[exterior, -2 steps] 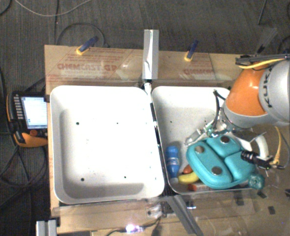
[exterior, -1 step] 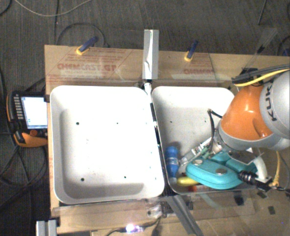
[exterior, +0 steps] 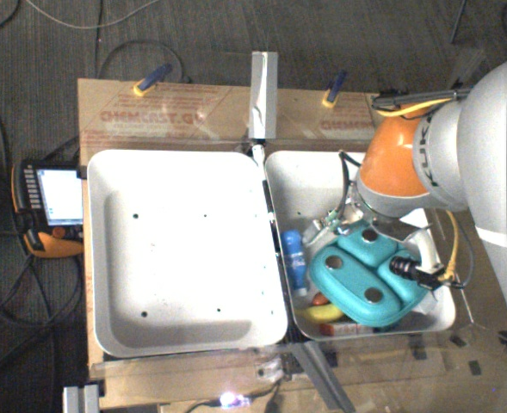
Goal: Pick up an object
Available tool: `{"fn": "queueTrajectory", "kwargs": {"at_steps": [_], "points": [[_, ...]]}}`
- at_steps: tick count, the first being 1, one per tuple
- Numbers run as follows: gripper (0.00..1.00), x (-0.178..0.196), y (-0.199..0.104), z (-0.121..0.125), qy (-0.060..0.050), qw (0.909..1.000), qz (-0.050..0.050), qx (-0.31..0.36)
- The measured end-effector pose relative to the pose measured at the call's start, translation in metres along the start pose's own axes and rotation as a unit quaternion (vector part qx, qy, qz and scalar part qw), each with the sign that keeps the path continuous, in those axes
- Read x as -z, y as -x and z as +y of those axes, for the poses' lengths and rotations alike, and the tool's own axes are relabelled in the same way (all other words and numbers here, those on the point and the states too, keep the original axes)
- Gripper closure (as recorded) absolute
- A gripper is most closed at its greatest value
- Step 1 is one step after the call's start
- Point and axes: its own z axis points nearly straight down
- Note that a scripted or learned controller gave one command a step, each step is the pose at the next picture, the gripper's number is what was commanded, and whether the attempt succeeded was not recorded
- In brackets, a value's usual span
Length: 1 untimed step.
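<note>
Tool (exterior: 343, 222), finger state hidden, hangs over cluttered right bin (exterior: 309, 169), beside blue bottle (exterior: 294, 259).

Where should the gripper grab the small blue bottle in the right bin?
Likely across the narrow middle of the small blue bottle, coming straight down. It lies flat along the left wall of the right white bin, so the fingers should close across its short width; its right side crowds the teal housing.

A handheld control pendant (exterior: 48, 206) with a lit screen lies left of the bench (exterior: 176, 114), among dark cables (exterior: 12, 274).
</note>
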Motion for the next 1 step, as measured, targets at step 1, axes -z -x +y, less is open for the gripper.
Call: {"fn": "queueTrajectory", "kwargs": {"at_steps": [1], "points": [[0.00, -0.0023, 0.0352, 0.0516, -0.002, 0.9999, 0.003, 0.015]]}}
